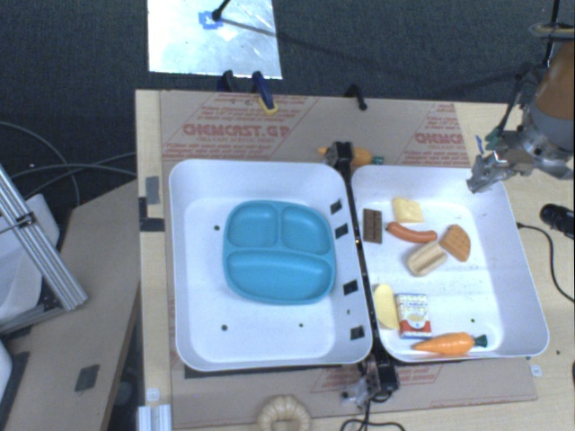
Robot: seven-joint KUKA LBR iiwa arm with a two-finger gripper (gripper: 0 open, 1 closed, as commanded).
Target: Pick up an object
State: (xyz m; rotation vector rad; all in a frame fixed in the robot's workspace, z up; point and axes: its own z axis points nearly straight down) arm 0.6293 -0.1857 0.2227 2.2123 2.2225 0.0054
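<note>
The desk (225,119) is carrying two shallow white bins side by side. The left bin (193,241) is holding a blue divided plate (278,251), sitting roughly in its middle with its three compartments bare. The right bin (517,277) is holding all the small toy foods, so a pick is likely coming from there.

The arm is reaching in from the right, and the tool (481,176) is hanging over the right bin's upper right corner, near its rim. Its tips are too small and blurred here, so I cannot tell whether they are spread or pressed together; nothing is showing between them.

Everything to grasp is lying down and to the left of the tool. Nearest, by my reading, are the brown toast piece (456,241) and the yellow cheese wedge (408,209), with the sausage (411,233) between them, its long axis running nearly left to right. The bread roll (427,259) is lying just below the sausage, tilted on a diagonal and close beside the toast. The chocolate bar (372,225) is standing lengthwise by the divider. Farther off, along the bin's near edge, the carrot (446,342) is lying left to right, just below the small carton (413,313) and the pale yellow piece (385,305).
</note>
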